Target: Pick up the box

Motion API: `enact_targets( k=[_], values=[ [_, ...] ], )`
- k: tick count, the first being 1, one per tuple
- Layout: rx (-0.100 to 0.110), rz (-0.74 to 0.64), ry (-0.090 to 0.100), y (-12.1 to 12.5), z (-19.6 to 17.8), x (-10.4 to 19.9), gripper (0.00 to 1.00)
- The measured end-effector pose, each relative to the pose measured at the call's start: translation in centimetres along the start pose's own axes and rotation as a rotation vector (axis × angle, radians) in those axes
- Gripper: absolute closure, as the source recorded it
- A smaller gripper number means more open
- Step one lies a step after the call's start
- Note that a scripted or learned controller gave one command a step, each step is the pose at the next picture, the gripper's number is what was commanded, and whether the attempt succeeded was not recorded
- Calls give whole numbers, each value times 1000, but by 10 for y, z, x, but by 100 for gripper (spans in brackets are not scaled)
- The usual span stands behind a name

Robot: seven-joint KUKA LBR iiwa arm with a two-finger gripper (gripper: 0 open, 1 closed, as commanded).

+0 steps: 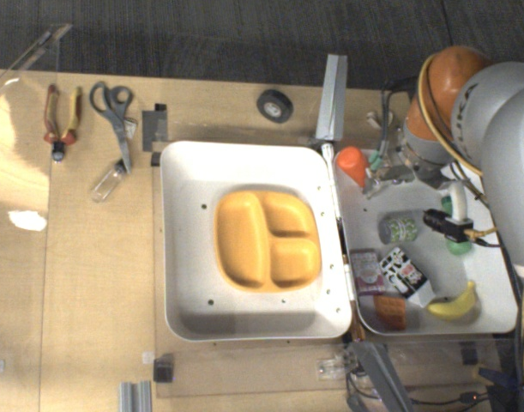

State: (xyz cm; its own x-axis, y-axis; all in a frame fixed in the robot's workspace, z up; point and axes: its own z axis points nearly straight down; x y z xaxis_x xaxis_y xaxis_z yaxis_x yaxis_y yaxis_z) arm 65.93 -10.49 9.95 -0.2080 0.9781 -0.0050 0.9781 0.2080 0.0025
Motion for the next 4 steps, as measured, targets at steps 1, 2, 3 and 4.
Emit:
enact_targets(
  k=[1,2,3,4],
  values=[
    [-6,-342,3,-15,-88,70,100],
    [-9,-661,-1,-53,-145,49,100],
    [-9,-1270,-1,-60,-87,86,100],
    [-9,-855,1,-52,-87,130,100]
  ],
)
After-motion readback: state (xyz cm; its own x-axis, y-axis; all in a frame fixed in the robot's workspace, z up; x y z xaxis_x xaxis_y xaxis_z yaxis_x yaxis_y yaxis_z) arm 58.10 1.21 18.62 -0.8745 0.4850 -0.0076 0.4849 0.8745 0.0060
